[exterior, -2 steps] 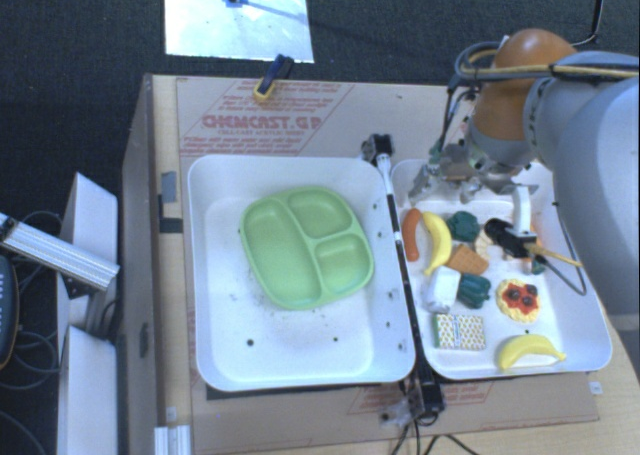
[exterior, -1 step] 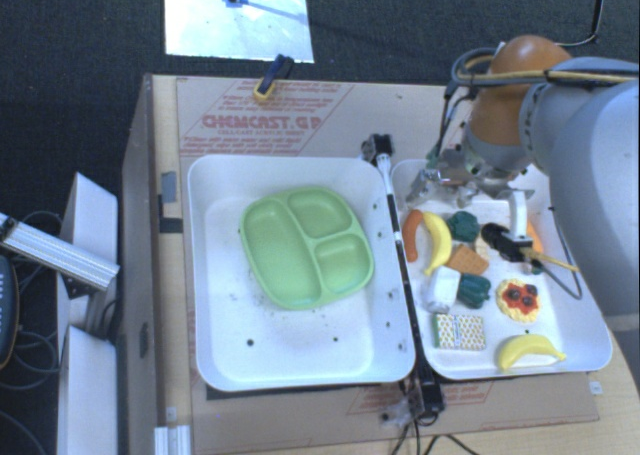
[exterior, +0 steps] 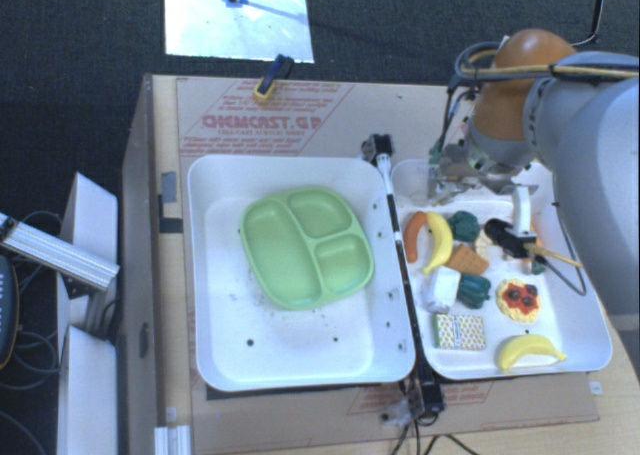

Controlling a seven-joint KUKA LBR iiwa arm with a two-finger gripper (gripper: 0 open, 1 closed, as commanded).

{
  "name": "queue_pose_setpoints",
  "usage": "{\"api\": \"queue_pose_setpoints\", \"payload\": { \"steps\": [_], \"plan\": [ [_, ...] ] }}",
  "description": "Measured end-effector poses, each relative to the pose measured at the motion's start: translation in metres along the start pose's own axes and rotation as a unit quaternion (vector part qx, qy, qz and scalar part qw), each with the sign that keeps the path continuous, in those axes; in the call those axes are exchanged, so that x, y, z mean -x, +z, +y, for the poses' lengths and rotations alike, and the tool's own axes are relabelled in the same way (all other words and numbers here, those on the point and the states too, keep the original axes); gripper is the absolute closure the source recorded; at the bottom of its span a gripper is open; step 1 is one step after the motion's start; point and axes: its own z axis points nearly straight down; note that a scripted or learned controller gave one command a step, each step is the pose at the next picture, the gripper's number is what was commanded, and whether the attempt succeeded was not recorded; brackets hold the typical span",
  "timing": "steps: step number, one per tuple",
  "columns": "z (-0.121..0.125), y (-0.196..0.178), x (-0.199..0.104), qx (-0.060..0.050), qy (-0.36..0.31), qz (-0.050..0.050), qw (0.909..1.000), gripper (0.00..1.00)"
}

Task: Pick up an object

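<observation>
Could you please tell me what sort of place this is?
Probably a robotics lab bench: a grey robot arm hangs over a white bin of toy food, beside a second bin holding a green divided plate.

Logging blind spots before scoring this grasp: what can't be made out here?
- Camera view: the right bin's far right corner, covered by the arm.
- Camera view: whether the pincer holds anything; too small and blurred.
- Camera view: the print on the patterned block; too small.
</observation>
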Motion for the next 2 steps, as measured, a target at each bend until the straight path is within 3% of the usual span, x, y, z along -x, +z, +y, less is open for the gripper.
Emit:
{"api": "queue_pose_setpoints", "payload": {
  "steps": [1,2],
  "plan": [
    [0.000,0.000,0.000,0.000,0.000,0.000,1.0000,0.00],
    [-0.001,0.011,-0.001,-0.002,0.001,0.000,1.0000,0.00]
  ]
}}
